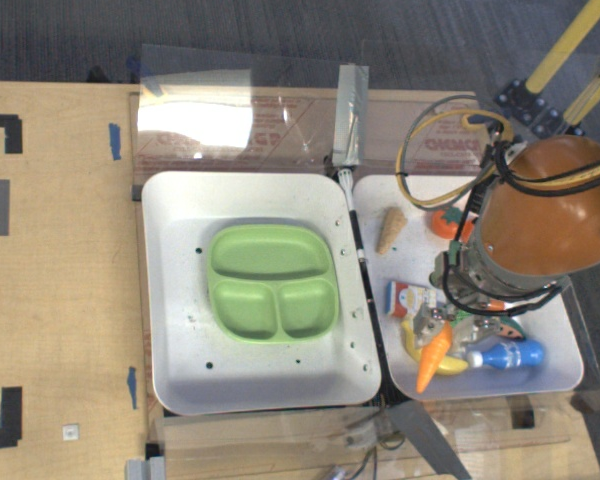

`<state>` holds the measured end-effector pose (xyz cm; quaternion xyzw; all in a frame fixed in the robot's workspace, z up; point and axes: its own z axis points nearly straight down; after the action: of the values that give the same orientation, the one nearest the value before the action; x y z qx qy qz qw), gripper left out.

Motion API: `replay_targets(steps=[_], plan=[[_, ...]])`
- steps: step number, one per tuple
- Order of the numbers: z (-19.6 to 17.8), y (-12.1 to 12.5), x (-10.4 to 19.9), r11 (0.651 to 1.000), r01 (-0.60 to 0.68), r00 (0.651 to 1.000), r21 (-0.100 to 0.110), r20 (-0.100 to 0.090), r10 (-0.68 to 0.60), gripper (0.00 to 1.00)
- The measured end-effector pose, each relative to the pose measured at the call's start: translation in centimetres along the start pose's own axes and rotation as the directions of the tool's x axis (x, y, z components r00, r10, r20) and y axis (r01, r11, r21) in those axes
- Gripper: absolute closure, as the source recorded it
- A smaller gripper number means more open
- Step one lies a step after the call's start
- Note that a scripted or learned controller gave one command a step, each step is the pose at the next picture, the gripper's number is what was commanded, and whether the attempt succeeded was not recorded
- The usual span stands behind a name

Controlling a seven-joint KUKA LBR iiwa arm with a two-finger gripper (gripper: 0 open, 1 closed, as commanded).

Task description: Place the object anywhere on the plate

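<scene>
A green plate (273,281) with three compartments lies in the middle of the left bin (170,268). My gripper (443,316) hangs low over a cluster of toys at the front of the right bin (565,363), under the arm's orange band (545,208). Just below it lie an orange carrot (433,356) and a yellow banana (413,338). A blue bottle (505,354) rests to their right. The arm hides part of the bin behind it.
A tan cone (390,230) lies at the back of the right bin, beside an orange toy (444,223) half hidden by the arm. A red, white and blue packet (404,296) sits near the divider (358,258). Cables loop above the arm.
</scene>
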<state>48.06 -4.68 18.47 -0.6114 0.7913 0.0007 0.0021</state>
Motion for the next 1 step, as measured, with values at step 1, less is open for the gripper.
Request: replay_targets(steps=[1], plan=[[-1.11, -5.7, -9.6, 0.998, 0.07, 0.998, 0.002, 0.003, -0.07, 1.0]])
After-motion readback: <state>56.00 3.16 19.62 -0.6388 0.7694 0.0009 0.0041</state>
